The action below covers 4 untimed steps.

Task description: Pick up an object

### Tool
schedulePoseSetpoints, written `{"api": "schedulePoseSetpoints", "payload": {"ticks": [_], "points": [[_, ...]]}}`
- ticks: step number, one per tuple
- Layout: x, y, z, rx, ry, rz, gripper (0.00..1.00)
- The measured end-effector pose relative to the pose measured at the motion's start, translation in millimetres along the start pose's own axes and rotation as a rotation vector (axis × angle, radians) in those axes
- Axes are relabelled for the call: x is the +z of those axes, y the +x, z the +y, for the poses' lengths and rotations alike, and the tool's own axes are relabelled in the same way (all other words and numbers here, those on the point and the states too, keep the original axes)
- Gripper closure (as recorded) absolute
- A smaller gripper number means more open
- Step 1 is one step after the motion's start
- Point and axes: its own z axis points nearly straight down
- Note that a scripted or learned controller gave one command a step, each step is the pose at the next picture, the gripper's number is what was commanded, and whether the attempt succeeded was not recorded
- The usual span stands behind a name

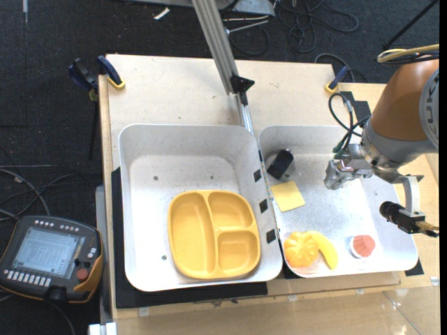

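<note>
In the right bin (391,260) lie a flat yellow square piece (288,196), a black block (280,162) near the divider, an orange round fruit (300,249), a yellow banana (325,250) beside it, and a small red-pink round piece (362,245). My gripper (335,177) hangs over the upper middle of this bin, right of the black block and yellow square, apart from both. Nothing shows between its fingers.
The left bin (140,152) holds a yellow divided plate (213,234). A metal pole (218,37) slants down to the divider between the bins. A teach pendant (49,257) lies left of the bench. Clamps sit at the bench's back corners.
</note>
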Motion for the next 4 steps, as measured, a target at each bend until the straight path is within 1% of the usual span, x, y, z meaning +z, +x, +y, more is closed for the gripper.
{"api": "schedulePoseSetpoints", "payload": {"ticks": [1,2,3,4], "points": [[-32.8,-0.1,1.6,0.0,0.002,0.001,1.0],[-47.1,51.3,-3.1,-0.006,0.005,0.004,1.0],[-56.6,111.7,-11.1,-0.008,0.006,0.004,1.0],[-49.5,171.8,-27.0,-0.007,0.009,0.004,1.0]]}}
